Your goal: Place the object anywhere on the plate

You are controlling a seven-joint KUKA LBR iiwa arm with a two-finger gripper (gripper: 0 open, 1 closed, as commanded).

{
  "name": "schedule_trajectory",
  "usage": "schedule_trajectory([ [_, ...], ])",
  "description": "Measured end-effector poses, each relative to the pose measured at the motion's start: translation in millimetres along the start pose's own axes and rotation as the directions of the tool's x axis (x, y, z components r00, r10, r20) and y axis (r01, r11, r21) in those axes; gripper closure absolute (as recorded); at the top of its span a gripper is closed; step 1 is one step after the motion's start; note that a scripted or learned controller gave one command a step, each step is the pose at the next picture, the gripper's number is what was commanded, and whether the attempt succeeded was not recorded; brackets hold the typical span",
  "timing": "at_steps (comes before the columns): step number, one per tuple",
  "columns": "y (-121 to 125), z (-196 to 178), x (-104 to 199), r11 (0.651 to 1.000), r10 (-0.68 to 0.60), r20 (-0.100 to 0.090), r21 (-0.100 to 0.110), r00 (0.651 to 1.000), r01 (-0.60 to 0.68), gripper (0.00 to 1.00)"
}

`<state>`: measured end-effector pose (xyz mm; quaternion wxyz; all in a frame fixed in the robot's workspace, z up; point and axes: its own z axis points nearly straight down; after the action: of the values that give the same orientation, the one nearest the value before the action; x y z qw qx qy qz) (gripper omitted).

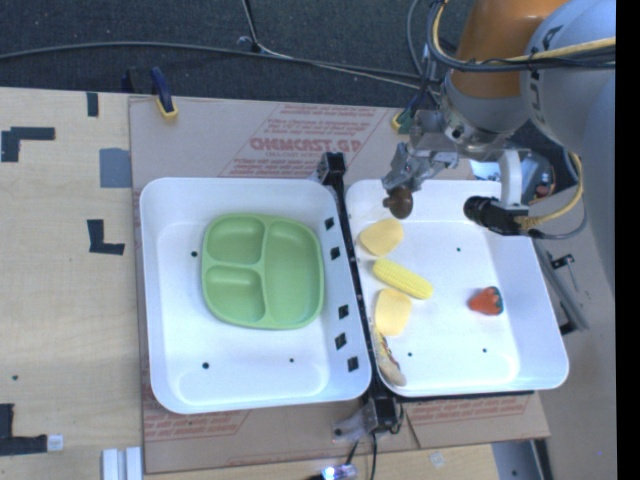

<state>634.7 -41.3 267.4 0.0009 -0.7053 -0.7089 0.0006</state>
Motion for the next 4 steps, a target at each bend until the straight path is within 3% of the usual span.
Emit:
schedule_trajectory([
  [2, 13.2, 13.7, 97.3, 1.0, -0.001, 0.0, 0.0, 1.0, 0.001, 1.0],
  [4, 11.2, 35.5, 183.4, 1.0, 0.001, 0.001, -0.001, 1.0, -0.001, 1.0],
])
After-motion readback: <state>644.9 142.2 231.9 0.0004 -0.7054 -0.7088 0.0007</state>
